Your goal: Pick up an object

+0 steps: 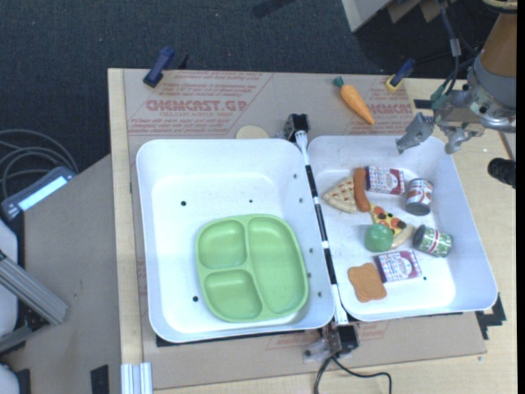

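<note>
My gripper [435,136] hangs over the far edge of the right bin [467,286], fingers spread apart with nothing between them. Below it in that bin lie a hot dog [360,190], a pizza slice [340,195], a red-and-white carton [385,180], a red can [418,195], a second pizza slice [392,223], a green apple [379,237], a green can [432,240], another carton [398,267] and a brown cookie [367,282]. All lie apart from the fingers.
The left bin [164,179] holds a green three-compartment plate [248,267]. A toy carrot [355,99] lies on the bench behind the right bin. Blue clamps [159,66] sit at the back edge of the board. Cables run at the far left.
</note>
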